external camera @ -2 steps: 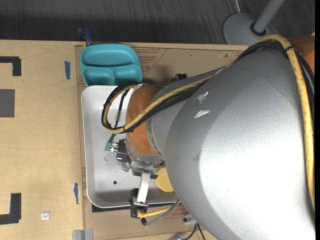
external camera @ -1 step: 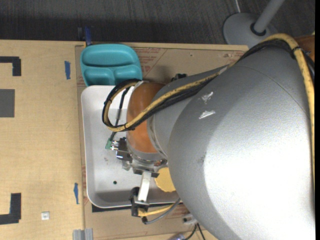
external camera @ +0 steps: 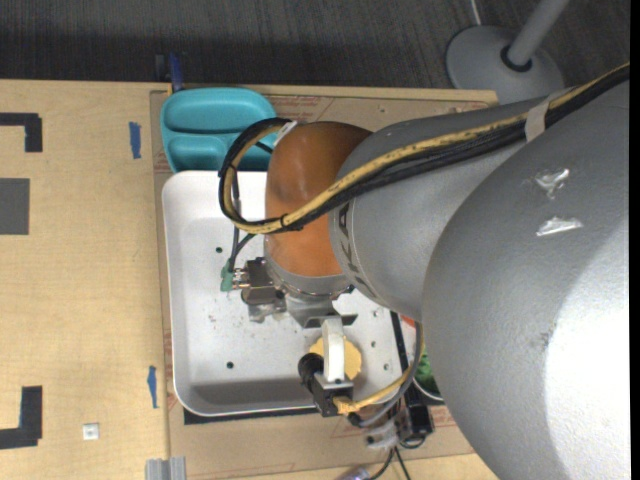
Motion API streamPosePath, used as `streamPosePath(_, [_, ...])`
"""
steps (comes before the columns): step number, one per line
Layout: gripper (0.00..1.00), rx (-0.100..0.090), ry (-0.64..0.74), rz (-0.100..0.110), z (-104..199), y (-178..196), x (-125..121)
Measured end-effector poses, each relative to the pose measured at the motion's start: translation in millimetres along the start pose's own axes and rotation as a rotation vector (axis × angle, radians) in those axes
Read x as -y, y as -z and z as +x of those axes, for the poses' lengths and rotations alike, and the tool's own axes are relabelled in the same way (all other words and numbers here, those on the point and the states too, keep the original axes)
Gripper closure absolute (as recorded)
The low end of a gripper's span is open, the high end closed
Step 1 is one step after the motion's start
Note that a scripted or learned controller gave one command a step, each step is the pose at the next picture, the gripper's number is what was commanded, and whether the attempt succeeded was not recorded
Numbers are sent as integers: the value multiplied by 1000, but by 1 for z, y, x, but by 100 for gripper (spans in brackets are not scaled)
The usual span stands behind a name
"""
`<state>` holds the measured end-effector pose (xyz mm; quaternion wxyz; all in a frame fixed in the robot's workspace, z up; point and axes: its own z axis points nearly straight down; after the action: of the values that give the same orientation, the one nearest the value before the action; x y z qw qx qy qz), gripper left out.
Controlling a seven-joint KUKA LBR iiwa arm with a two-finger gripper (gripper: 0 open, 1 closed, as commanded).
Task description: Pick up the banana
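Observation:
My arm, with its orange band [external camera: 305, 208], reaches in from the right and hangs low over the white bin [external camera: 195, 268]. It covers the bin's middle and right side. The gripper [external camera: 262, 296] points down into the bin beneath the wrist, near the bin's centre. Only its metal body shows from above. Whatever lies under the wrist is hidden.
A teal plastic container [external camera: 215, 120] sits against the bin's far rim. A small green thing [external camera: 427, 370] peeks out beside the arm at the lower right. The bin's left floor [external camera: 200, 328] is bare white. Tan bench with blue tape marks [external camera: 135, 140] lies to the left.

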<state>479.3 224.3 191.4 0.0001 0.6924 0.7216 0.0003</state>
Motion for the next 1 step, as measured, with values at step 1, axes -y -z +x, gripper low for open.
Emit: streamPosePath(1, [0, 0, 1, 0, 0, 0, 0])
